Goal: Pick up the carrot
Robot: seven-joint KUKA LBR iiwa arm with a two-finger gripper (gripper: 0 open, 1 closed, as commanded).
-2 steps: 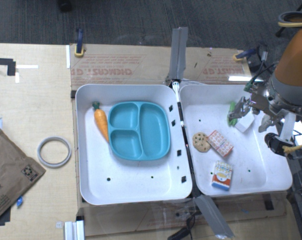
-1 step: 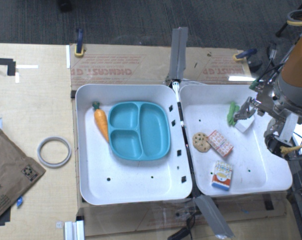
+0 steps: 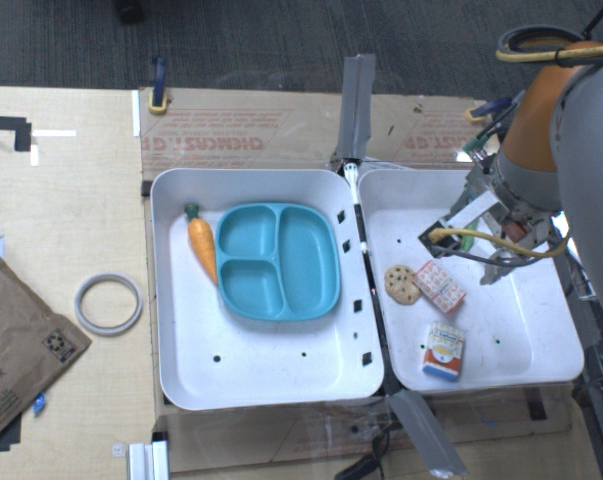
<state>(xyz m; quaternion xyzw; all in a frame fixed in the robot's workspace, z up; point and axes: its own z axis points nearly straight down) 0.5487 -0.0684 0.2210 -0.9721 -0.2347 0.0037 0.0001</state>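
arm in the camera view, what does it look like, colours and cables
The arm has a smooth, rounded grey shell, with a broad orange band above the wrist. A yellow cable loops over the top of the band, and more yellow cable runs across the pale metal parts at the wrist end.

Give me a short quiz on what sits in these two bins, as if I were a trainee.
1. Which bin holds the carrot? A) the view's left bin B) the view's right bin C) neither
2. True or false: the carrot lies on the blue plate.
3. Count the things lying in the right bin, where the gripper hovers.
Key: 1 A. 2 False: it lies beside the plate, on the bin floor. 3 Three: cookie, patterned box, carton.
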